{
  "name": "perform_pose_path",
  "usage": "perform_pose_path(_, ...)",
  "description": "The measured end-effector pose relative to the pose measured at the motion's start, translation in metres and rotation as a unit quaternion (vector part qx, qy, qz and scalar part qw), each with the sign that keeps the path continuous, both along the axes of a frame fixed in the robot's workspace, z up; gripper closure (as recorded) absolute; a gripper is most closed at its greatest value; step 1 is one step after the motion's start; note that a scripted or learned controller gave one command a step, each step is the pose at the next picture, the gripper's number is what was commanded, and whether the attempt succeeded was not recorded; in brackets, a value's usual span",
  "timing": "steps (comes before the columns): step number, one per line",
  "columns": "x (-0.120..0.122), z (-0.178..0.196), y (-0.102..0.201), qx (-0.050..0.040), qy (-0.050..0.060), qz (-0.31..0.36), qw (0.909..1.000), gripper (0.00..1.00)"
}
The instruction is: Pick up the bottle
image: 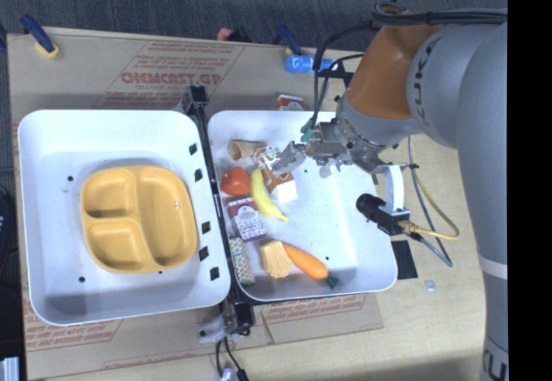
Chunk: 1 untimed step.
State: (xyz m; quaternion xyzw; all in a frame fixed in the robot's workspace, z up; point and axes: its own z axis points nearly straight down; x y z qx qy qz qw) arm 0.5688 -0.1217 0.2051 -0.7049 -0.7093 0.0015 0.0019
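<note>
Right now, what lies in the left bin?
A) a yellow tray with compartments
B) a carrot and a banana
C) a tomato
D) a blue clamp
A: the yellow tray with its compartments sits alone in the left bin, while the carrot, banana and tomato are in the right bin.

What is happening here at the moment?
A grey arm reaches in from the right, and its gripper is low over the right bin, near the top of a pile of toy food. The pile holds a banana, a tomato, a carrot and some small packets. Nothing can be seen between the fingers. The left bin holds a yellow tray, untouched.
</note>
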Motion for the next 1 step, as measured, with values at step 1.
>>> perform_pose_path(1,0.0304,-0.0135,-0.09,-0.0011,-0.001,-0.054,0.9986,0.0)
